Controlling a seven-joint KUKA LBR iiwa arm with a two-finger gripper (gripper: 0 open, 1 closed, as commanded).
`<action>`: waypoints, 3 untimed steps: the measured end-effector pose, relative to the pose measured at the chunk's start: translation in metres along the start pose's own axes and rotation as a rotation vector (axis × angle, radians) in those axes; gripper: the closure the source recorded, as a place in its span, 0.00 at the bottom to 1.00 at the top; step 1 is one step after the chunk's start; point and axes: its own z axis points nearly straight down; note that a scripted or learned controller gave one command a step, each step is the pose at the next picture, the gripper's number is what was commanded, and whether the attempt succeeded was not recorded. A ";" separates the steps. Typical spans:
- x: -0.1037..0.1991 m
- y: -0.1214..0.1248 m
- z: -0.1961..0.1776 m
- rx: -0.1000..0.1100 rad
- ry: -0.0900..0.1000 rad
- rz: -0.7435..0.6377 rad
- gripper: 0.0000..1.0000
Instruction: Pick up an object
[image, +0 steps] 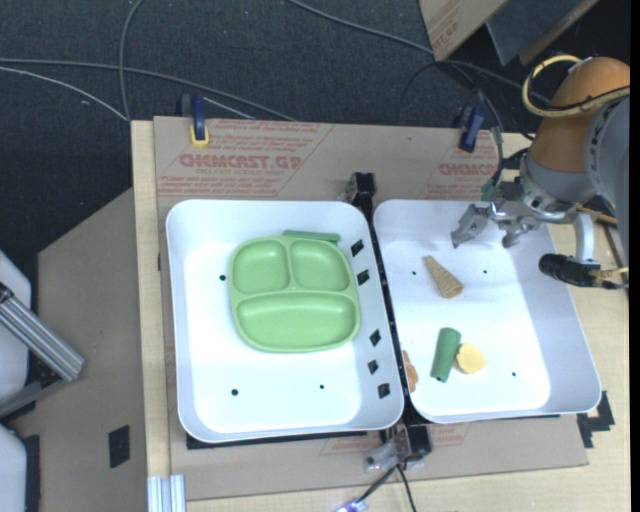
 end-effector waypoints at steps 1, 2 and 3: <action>0.001 0.000 0.034 0.001 0.000 0.000 0.00; 0.001 0.002 0.019 -0.006 -0.001 -0.001 1.00; -0.006 -0.002 -0.030 -0.010 -0.003 0.002 1.00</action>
